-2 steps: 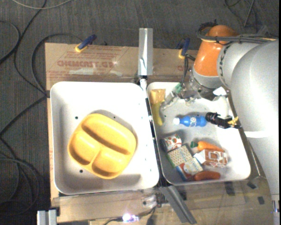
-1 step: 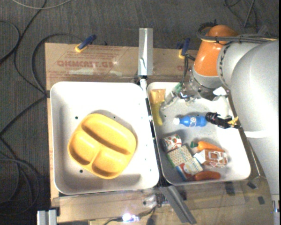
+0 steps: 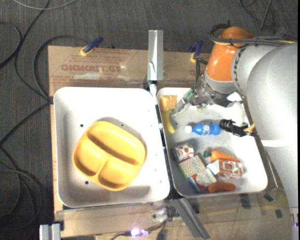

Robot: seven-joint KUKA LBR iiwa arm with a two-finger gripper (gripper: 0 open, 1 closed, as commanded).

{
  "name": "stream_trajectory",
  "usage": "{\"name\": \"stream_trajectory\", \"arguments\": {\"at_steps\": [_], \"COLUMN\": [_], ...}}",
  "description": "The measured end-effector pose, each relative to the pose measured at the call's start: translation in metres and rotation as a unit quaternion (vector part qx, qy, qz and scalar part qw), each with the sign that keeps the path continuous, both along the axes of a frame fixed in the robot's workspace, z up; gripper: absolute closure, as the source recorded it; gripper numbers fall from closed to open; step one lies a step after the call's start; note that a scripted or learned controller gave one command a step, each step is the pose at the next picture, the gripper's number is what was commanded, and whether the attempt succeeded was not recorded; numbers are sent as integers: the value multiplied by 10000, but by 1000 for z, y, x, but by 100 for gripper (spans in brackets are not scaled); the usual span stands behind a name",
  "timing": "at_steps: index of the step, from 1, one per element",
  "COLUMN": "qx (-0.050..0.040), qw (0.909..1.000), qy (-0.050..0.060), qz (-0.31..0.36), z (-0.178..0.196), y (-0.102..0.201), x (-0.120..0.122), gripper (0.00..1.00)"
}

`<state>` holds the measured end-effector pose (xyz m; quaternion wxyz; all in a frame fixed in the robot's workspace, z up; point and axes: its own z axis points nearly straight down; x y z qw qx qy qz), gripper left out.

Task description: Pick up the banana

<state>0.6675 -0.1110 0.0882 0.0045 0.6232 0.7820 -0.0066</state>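
Gripper [image 3: 182,106] hangs beside one curved yellow banana [image 3: 167,115] in the right white bin [image 3: 262,184]; jaws, can't tell.

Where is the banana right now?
The banana lies in the right bin, at its far left corner against the wall, just left of the gripper and the blue-capped bottle.
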Motion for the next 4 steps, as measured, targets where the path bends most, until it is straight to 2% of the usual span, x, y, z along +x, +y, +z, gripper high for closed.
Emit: {"name": "stream_trajectory", "arguments": {"at_steps": [1,2,3,4], "qx": [64,44,57,48], "qw": [9997,9964,9963,9892], "qy": [-37,-31,-41,-27], "qz": [224,848,851,1464], "z": [0,0,9,2], "y": [2,1,2,3], "x": [-63,-17,-16,-16], "gripper": [0,0,100,100]}}
